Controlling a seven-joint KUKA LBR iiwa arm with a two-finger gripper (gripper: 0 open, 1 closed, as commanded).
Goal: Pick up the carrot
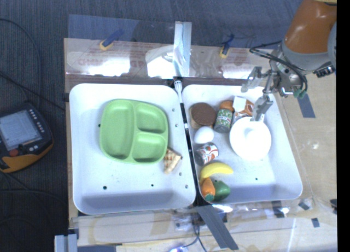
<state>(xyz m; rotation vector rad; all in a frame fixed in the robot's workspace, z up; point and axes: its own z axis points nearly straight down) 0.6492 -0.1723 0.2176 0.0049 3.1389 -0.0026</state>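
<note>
Camera view: the gripper [261, 93] hangs over the back of the right bin [284, 160], two fingers spread apart, nothing between them. Directly under it sit a white bowl [250, 138] and an orange-and-white packet [242, 106].

And the carrot [209, 188]? It's well away from the gripper, diagonally across the bin at the near corner by the divider, a short orange body joined to a green top [221, 190]. A banana [216, 169] lies just behind it, on the gripper's side, touching or nearly so.

Handling call: it looks like a moulded toy, so light, stiff and probably smooth enough to slip. Best bet is a pinch across the orange body, not the leafy end.

Room is tight here. The divider wall [188, 152] runs along one side of the carrot, the near rim closes in on another, and the banana crowds the third. The open floor lies on the side of the green top, so the fingers likely need to drop straight down. Between gripper and carrot stand a small can [223, 119] and an egg [204, 135], so travel high.
</note>
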